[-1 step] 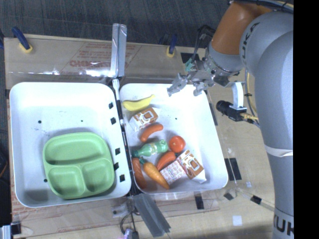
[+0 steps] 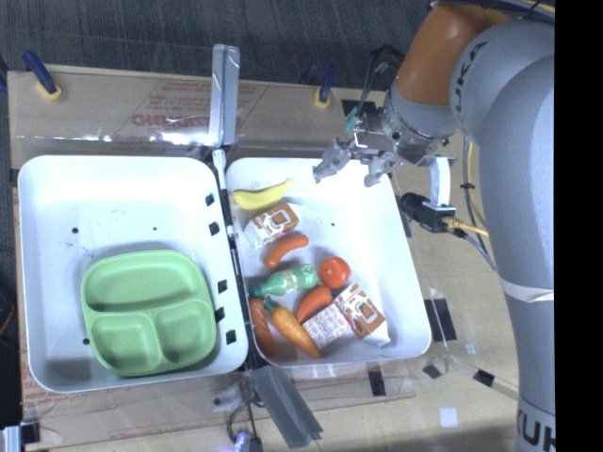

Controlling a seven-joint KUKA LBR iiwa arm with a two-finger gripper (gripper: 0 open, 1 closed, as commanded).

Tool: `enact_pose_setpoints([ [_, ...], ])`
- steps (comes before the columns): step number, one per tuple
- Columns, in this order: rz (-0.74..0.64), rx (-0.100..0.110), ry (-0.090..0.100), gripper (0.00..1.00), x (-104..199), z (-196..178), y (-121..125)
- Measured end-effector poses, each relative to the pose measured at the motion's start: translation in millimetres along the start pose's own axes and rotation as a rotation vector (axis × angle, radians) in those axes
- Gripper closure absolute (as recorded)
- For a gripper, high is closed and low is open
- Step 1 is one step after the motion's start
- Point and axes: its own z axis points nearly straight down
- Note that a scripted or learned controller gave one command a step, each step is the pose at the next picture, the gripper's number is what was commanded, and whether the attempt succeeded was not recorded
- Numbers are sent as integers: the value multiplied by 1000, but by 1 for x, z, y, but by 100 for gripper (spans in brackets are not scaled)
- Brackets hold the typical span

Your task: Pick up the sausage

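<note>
White plastic bins [image 2: 396, 243] sit on my cardboard-covered bench [image 2: 122, 102]; my claw [image 2: 353, 165], fingers apart, hovers at one o'clock from the reddish-orange sausage [image 2: 285, 249].

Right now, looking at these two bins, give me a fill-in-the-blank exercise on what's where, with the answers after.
1. The sausage lies in the ____ bin of the camera view.
2. The divided tray in the left bin is ____ in colour.
3. The yellow banana lies near the bin's ____ edge, above the sausage in the view.
4. The hand hangs over the right bin's far edge, holding ____.

Missing words: right; green; far; nothing
</note>
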Motion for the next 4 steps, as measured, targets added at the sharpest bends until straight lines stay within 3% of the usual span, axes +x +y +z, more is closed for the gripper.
enact_pose_setpoints([
  [1,65,-5,-1,0,72,-38,-16],
  [2,-48,-2,-2,0,40,70,-79],
  [3,194,-16,2,0,36,122,-52],
  [4,192,2,1,100,36,121,-56],
])
